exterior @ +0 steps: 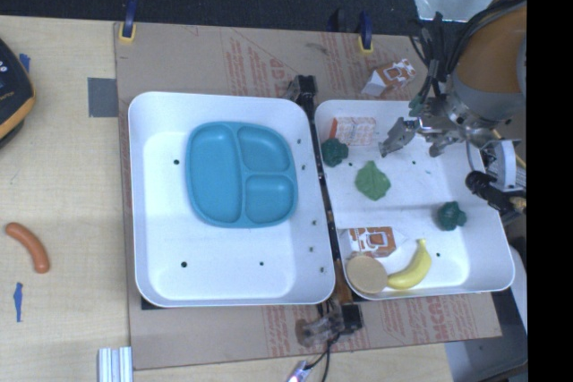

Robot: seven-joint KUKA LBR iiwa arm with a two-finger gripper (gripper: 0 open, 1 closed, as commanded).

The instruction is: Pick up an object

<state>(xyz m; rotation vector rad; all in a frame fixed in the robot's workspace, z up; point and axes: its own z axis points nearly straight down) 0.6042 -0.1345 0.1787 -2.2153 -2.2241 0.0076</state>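
Note:
My gripper (416,143) hangs over the far part of the right bin (483,282), its two fingers (394,140) spread open with nothing between them. Below and left of it lies a light green leafy piece (372,181). A dark green lump (334,151) sits by the bin's left wall, and another dark green lump (450,215) lies to the right. A yellow banana (410,267) and a tan round disc (363,274) rest at the near edge. Two printed packets (358,131) (372,240) lie flat in the bin.
The left bin (161,273) holds a blue divided plate (242,173). A red sausage (29,246) lies on the bench at far left, with a yellow-black device (11,94) above it. One more packet (391,78) lies behind the right bin.

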